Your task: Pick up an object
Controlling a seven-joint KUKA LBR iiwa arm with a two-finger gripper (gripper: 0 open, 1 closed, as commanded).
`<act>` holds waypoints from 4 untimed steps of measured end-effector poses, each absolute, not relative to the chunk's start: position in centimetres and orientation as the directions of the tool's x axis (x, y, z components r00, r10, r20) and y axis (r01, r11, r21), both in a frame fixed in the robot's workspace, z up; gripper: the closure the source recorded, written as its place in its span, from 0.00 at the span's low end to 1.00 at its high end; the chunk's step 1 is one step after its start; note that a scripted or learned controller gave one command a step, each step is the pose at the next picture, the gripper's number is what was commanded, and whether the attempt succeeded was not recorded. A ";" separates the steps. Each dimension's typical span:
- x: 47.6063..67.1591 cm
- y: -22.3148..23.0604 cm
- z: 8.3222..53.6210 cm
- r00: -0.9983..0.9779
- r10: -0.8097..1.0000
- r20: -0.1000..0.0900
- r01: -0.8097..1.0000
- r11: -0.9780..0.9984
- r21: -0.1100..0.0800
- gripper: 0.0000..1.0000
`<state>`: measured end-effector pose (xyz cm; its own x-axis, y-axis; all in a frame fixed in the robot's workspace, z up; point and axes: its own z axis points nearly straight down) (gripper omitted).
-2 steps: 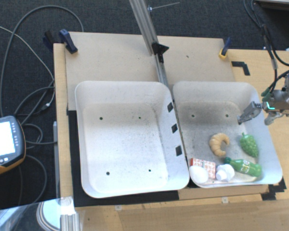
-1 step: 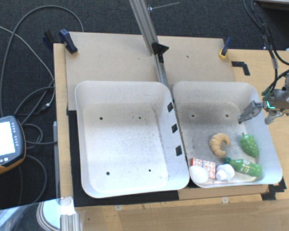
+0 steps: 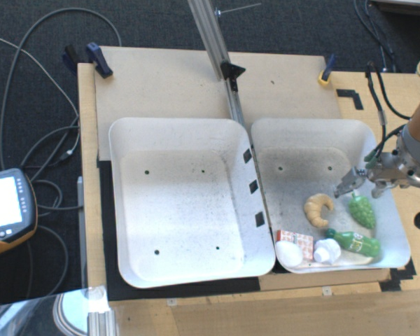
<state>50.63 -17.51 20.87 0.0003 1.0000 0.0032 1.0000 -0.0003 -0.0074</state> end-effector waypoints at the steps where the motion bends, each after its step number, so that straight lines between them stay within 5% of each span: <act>1: 50.5 -16.9 16.5 -0.001 1.000 0.004 1.000 0.001 -0.007 0.00; 2: 50.0 -17.4 10.4 0.001 1.000 0.004 1.000 -0.001 -0.009 0.00; 3: 50.3 -17.4 11.8 -0.001 1.000 0.001 1.000 0.001 0.001 1.00; 4: 49.9 -17.5 16.2 -0.001 1.000 -0.002 1.000 0.001 0.005 1.00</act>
